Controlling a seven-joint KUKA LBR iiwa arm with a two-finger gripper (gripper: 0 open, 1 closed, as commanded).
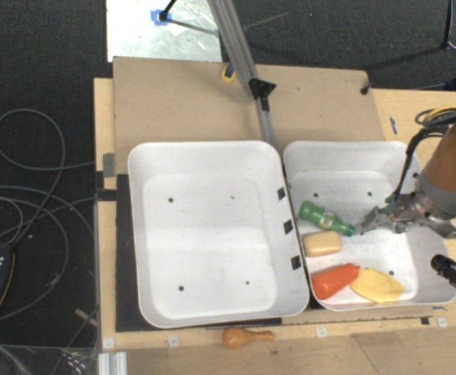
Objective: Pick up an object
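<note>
My claw [372,219] sits low in the right bin [345,158], just right of the green bottle [325,218]; whether it is apart or together I cannot tell, because it is small and blurred here, and nothing is visibly gripped in it. The task names no particular object, so the candidates are the 4 items grouped at the near-left of the right bin: 1 green bottle lying on its side, 1 tan block [322,244] just below it, 1 red piece [334,279] against the near wall, and 1 yellow piece [378,285] touching the red one. Risk 1: the bottle is round and lies flat, so in my judgement a closing grip that is off-centre could roll it toward the divider or squeeze it out sideways. Risk 2: the bottle and block lie close together, so a descent between them could push both aside or catch 2 items at once. Risk 3: the red and yellow pieces sit close to the near wall, so a grasp there could strike the rim before closing. Risk 4: a shallow approach could close on air above the bottle. Count of the remainder: 2 white bins, the left bin [204,233] beside the right; 1 orange item [246,336] on the bench edge outside the bins.
</note>
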